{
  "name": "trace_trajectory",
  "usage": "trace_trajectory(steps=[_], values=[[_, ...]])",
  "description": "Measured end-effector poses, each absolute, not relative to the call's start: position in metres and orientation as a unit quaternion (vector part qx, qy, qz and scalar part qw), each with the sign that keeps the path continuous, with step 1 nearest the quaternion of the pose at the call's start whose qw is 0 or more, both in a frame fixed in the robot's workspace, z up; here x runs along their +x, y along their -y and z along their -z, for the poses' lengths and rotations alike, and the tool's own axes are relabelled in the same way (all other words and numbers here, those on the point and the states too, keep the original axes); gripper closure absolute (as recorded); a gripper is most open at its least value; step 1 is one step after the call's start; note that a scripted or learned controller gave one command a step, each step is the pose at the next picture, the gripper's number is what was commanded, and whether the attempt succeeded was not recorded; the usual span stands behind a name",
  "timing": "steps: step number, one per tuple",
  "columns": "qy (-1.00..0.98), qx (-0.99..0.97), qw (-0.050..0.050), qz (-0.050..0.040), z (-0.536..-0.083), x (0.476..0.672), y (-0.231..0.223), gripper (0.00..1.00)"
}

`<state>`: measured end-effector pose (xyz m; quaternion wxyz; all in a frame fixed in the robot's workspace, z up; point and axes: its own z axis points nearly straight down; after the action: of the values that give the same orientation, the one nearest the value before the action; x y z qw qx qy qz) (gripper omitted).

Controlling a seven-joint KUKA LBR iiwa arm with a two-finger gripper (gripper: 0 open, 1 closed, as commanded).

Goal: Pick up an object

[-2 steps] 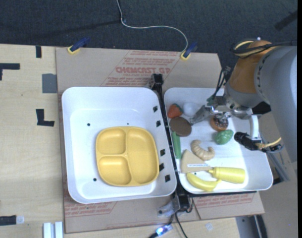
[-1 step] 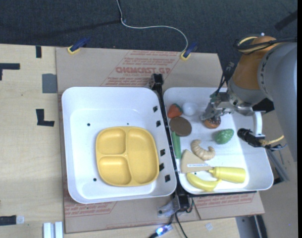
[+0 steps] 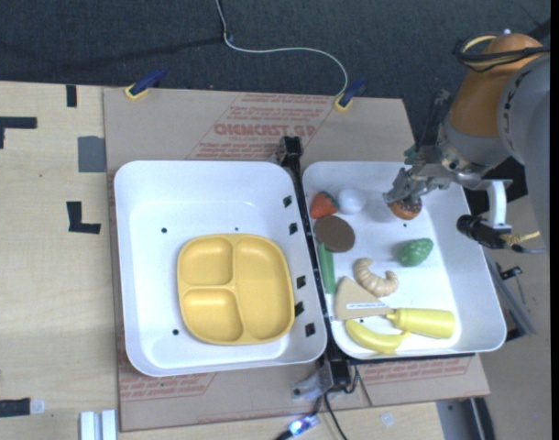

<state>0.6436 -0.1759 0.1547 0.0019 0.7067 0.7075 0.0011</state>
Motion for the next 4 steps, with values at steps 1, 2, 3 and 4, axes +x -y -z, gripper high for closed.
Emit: trace_trajectory(steps=[1, 2, 3, 4], values=[[-0.708, 0.706, 0.003, -0.0016, -0.218, 0.649, 0.174, 1.00], [-0.707, 0.707, 0.000, 0.0000, -0.225, 0.649, 0.173, 1.00], [-0.708, 0.707, -0.002, 0.0015, -0.219, 0.605, 0.141, 1.00], [-0.708, 0.706, -0.002, 0.0012, -0.218, 0.571, 0.110, 1.00]])
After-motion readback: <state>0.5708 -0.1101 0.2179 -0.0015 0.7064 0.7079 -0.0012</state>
